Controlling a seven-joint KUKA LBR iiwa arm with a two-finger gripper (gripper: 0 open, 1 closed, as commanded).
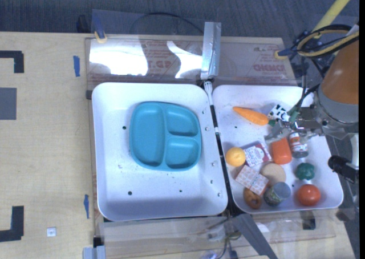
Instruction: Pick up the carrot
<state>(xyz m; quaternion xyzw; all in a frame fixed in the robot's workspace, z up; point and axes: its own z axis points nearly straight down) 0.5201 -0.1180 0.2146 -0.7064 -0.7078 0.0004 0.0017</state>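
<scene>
While the claw point(288, 128) hung amid clutter, its opening could not be told; a jar point(297, 145) was seen beside it, the carrot point(251, 116) just left.

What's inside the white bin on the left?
Inside the left bin sits a blue divided plate, showing no food. Small dark specks dot the bin floor around it. Whatever lies under the plate is covered.

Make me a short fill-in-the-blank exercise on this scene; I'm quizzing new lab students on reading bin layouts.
1. The carrot lies in the ____ bin.
2. The blue divided plate has ____ compartments.
3. The lemon is colored ____.
4. The tomato sits near the right bin's ____ corner.

Missing words: right; three; yellow; front right
</scene>
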